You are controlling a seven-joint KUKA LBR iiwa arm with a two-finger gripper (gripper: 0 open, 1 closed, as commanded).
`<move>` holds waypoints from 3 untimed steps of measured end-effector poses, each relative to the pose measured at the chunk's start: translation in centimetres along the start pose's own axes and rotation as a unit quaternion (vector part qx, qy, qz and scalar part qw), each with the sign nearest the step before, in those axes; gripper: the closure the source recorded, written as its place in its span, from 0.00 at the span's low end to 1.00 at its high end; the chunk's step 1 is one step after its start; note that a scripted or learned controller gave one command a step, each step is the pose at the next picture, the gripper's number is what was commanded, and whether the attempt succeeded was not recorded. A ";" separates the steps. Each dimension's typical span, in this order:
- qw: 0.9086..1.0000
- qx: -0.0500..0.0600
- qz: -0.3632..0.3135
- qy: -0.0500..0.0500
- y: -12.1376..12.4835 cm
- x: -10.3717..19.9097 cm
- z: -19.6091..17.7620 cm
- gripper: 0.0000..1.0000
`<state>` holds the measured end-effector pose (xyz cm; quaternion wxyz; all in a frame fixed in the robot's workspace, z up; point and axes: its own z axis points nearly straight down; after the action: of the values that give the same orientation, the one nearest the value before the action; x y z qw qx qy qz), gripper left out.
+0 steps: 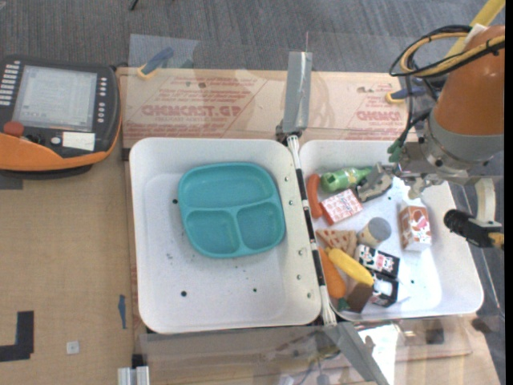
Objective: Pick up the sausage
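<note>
Camera view is showing the left bin (152, 239) carrying a teal divided plate (231, 209), and the right bin (457, 287) holding a crowd of toy groceries. The grey arm (469, 107) is reaching in from the right and hanging over the right bin's upper part, with the gripper (394, 175) sitting low near a green bottle (345, 179). Whether the gripper is spread or closed, I cannot tell, as the wrist is hiding it, and nothing is showing as held.

The sausage (314, 196), as I am reading it, is the slim reddish piece lying lengthwise against the right bin's left wall, just beside a red-and-white box (342, 205) and below the bottle's end. An orange carrot (333, 274) is lying farther down the same wall, next to a yellow corn cob (351, 265), and a small milk carton (414, 227) is standing well apart on the right.

Judging by its look, the sausage is probably light, smooth plastic, stiff enough not to squash but rounded and likely slippery, so it may be rolling or squirting out of a pinch. I am thinking the best hold is across its narrow width at mid-length. The wall on one side and the box on the other are leaving little room, so the approach is needing care.
</note>
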<state>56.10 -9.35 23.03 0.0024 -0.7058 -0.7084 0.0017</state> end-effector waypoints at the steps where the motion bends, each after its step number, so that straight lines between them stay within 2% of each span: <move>1: 0.993 0.002 0.121 0.000 -3.2 6.7 5.0 0.00; 2: 0.993 0.001 0.122 0.000 -3.2 6.7 5.0 0.00; 3: 0.996 -0.001 0.085 -0.001 -2.5 13.3 4.9 0.00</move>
<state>53.50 3.96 18.12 0.0012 -0.7638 -0.6455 0.0017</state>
